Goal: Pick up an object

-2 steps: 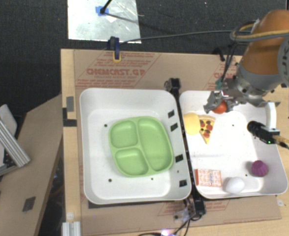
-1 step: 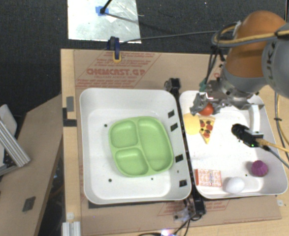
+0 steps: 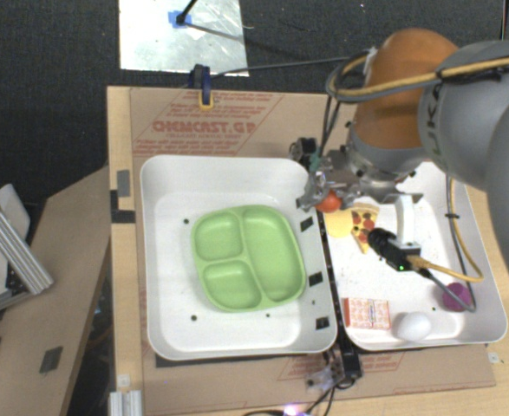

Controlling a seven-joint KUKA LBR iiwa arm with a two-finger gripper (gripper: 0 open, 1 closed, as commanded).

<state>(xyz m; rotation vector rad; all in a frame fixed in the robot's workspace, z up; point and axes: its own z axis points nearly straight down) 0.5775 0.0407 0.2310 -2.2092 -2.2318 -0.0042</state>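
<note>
My gripper [image 3: 328,199] sits right of frame centre, over the right bin's [image 3: 488,306] left rim — can't tell its state. Small orange ball [image 3: 328,203] right there — looks light, smooth, likely to roll; I'd pinch across its middle.

green tray [image 3: 248,256], white bins [image 3: 163,258], purple obj [image 3: 456,297], white egg [image 3: 413,326]
</note>
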